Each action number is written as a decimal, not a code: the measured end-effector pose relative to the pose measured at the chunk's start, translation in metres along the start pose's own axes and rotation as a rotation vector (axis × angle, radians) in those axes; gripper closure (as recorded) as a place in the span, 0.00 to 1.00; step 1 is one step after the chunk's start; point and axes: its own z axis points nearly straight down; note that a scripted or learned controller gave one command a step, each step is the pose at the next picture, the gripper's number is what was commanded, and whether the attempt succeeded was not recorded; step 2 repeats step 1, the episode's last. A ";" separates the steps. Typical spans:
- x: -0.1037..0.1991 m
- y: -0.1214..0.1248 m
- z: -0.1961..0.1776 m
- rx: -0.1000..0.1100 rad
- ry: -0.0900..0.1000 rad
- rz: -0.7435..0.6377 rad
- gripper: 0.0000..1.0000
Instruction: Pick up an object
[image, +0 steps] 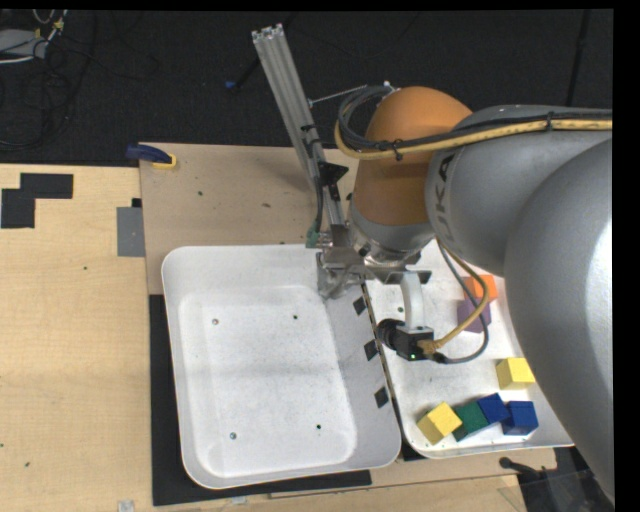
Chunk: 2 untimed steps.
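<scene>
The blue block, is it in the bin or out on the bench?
In. The blue cube-shaped block lies inside the right-hand shallow white bin, near its front edge, beside a green block and a yellow block.

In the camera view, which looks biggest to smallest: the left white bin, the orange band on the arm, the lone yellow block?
1. Left white bin
2. Orange band, though it sits nearer the camera, which enlarges it
3. Lone yellow block

A grey KUKA arm (520, 200) with an orange band (405, 150) reaches in from the right, its gripper (340, 275) poised over the ridge between two white bins. The left bin (200, 290) lies bare. In the right bin (470, 445), two yellow blocks (438, 422), a green block (472, 418) and blue blocks (508, 412) cluster near the front edge.
</scene>
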 end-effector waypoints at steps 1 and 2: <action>-0.002 0.000 -0.001 0.000 -0.002 0.001 0.00; -0.002 0.000 -0.001 0.000 -0.002 0.001 0.00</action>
